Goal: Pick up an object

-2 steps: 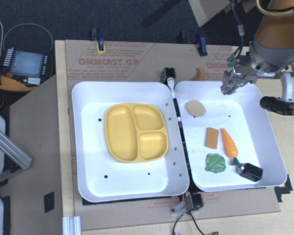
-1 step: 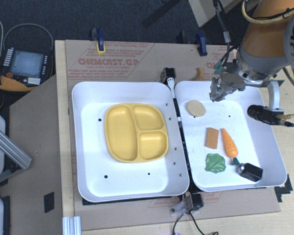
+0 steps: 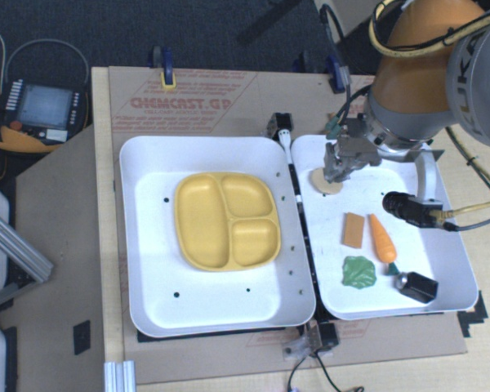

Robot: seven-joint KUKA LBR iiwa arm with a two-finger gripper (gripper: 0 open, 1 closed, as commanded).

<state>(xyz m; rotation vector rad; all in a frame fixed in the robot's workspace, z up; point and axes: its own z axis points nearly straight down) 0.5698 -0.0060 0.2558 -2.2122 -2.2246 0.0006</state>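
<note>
The arm (image 3: pixel 429 64) reaches in from the right and hangs over the far part of the right bin (image 3: pixel 445 247), with the gripper (image 3: pixel 336 168) pointing down near that bin's far left corner. Just under its tip lies a small tan disc (image 3: pixel 327 187), flat on the bin floor and partly covered by the gripper. Whether the two touch cannot be told from this angle, and nor can whether the gripper is spread or closed. Nothing is seen lifted off the floor. Nearer the camera in the same bin lies a tan block (image 3: pixel 354 229). A carrot (image 3: pixel 382 238) lies just to its right, close but apart. In front of the block sits a green lump (image 3: pixel 358 272), and to the right of that, near the bin's front edge, a small black and silver piece (image 3: pixel 417 286). The left bin (image 3: pixel 147 288) holds a yellow plate (image 3: pixel 227 219) with three compartments, lying flat near the middle. Both bins rest side by side on the brown bench (image 3: pixel 106 243).
</note>
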